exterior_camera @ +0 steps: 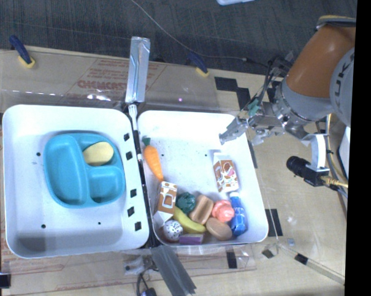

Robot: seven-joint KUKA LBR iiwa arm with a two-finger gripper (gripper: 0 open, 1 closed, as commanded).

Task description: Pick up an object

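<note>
Left bin (pixel 12 186): blue tray (pixel 80 170) holding a yellow piece (pixel 99 153). Right bin (pixel 193 123): carrot (pixel 153 162) lies alone; other toys (pixel 201 215) crowd the near wall (risk — fingers snagging two at once). Gripper (pixel 230 133) hovers at the far-right rim, empty — whether spread or closed, I cannot tell.

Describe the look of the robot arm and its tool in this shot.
The arm is bulky and rounded, grey with a wide orange band above the wrist. Thin cables run along the metal wrist section. The tool is small, grey and metallic, ending in slim fingers. A black cylindrical part sticks out below the wrist.
</note>
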